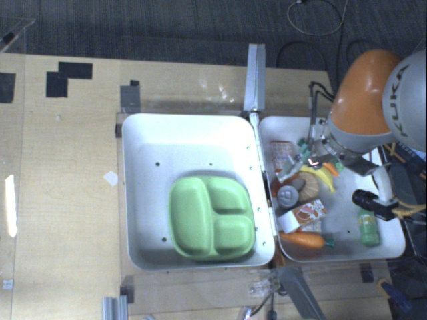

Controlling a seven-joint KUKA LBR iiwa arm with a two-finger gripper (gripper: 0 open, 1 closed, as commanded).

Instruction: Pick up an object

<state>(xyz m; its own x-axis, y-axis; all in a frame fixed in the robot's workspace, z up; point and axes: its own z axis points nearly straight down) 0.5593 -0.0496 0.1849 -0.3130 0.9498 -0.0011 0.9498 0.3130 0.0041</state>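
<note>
i see the bench (67,199) carrying two white bins side by side. the left bin (143,139) sits toward the middle of the bench and holds a green divided tray (212,215) lying flat near its front edge, with plenty of bare floor behind it. the right bin (393,245) sits at the bench's right side, and that is where the clutter is packed, mostly against the wall it shares with the left bin.

the arm (370,102) reaches in over the right bin's back half, its orange band hanging above the pile, i judge so that it can come down on the heap. the tool (319,153) sits low among the objects at the bin's back; i cannot tell how far it is open or whether it has anything.

candidates to pick: a carrot (303,240) lying along the front wall, a green bottle (367,227) at the front right with open floor around it, a yellow banana-like piece (321,177) just beside the tool, and a grey round lid (287,195) close to the shared wall. the bottle looks easiest to reach; things against the wall leave little room.
</note>
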